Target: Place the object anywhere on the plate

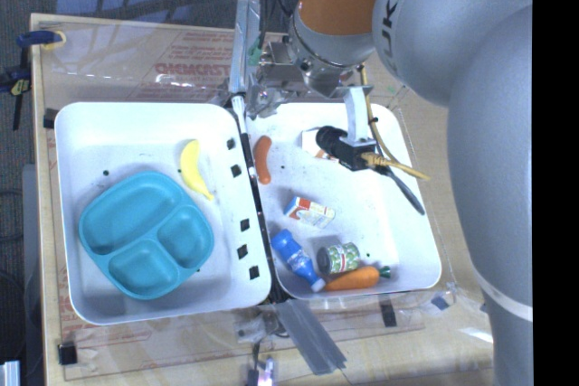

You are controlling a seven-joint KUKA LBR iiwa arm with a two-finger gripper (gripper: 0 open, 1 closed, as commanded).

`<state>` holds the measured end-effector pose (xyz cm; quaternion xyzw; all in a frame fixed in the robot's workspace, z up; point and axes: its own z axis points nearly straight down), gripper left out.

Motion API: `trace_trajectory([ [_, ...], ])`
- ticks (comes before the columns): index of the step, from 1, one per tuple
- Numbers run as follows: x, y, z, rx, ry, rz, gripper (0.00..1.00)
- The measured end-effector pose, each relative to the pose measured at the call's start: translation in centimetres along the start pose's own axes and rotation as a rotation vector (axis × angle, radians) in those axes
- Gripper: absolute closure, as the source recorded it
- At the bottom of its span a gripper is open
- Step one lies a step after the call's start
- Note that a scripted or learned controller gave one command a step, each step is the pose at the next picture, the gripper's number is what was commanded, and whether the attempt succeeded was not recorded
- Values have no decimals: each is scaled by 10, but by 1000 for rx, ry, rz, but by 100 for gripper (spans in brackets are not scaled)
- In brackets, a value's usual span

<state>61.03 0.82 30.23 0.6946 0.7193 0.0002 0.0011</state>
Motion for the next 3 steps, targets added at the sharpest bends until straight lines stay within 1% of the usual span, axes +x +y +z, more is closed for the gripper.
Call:
trace_trajectory([
  [1,67,-47,20,4,1,-206,100],
  [2,124,-90,39,4,0,-67,100],
  [3,206,-105,98,4,-1,2,100],
])
